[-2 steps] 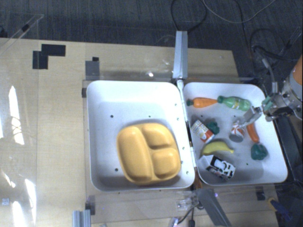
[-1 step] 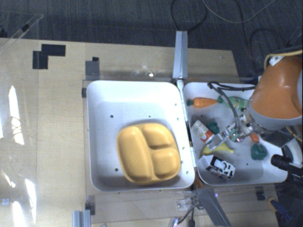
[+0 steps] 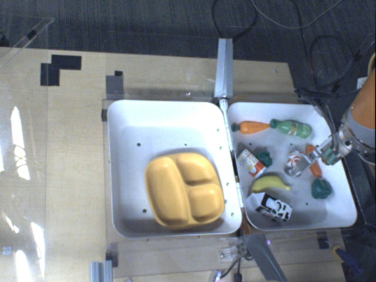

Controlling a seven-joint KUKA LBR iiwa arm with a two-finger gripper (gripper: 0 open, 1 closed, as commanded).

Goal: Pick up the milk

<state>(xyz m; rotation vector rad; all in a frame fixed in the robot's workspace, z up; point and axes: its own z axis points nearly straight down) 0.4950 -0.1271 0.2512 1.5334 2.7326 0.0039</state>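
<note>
A small white carton with red and green print, which I take for the milk [image 3: 251, 162], lies tilted at the left side of the right bin [image 3: 346, 213], just inside the divider. My gripper [image 3: 325, 154] reaches in from the right and hangs over the bin's right half, well to the right of the carton. It sits just above and right of a silver can [image 3: 295, 164] and an orange piece [image 3: 316, 169]. Nothing shows between it and the carton.
The right bin also holds a carrot [image 3: 254, 127], a green bottle [image 3: 292, 128], a banana [image 3: 270, 184], a black-and-white box [image 3: 274, 207] and two dark green lumps [image 3: 321, 188] [image 3: 264, 157]. A yellow compartment tray [image 3: 184, 188] lies in the left bin [image 3: 126, 134].
</note>
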